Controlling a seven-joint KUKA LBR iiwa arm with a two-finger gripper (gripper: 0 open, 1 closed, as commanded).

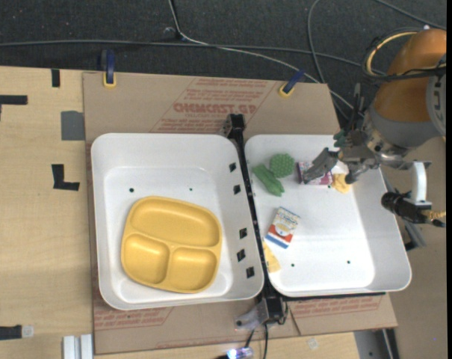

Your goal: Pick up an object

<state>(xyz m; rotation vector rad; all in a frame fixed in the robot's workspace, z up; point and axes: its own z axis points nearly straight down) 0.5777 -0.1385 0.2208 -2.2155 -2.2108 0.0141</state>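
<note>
**My claw over the far right of the right bin**

Camera view: two shallow white bins sit side by side on the surface, on a sheet of brown cardboard (211,103). The left bin (106,155) carries a yellow divided tray (171,243), with one wide compartment on its far side and two smaller ones on its near side. It lies flat, well apart from everything in the other bin.

My arm comes in from the right, its orange band (412,88) above the wrist, and my claw (332,164) hangs over the far right part of the right bin (382,275). Whether it is released or clenched I cannot tell; the dark parts blur together at the tip. Just under and beside it lie a small pink-and-white object (324,176) and a small yellow piece (342,185), close to each other; I cannot tell whether either touches my claw.

To the left of them, near the divider between the bins, a green toy (273,172) lies with its round bumpy end toward the far side. Nearer, a small white, red and blue packet (283,226) lies flat in the middle of the bin, and a small yellow item (271,259) sits just beside it on the near side, close to the divider.
</note>
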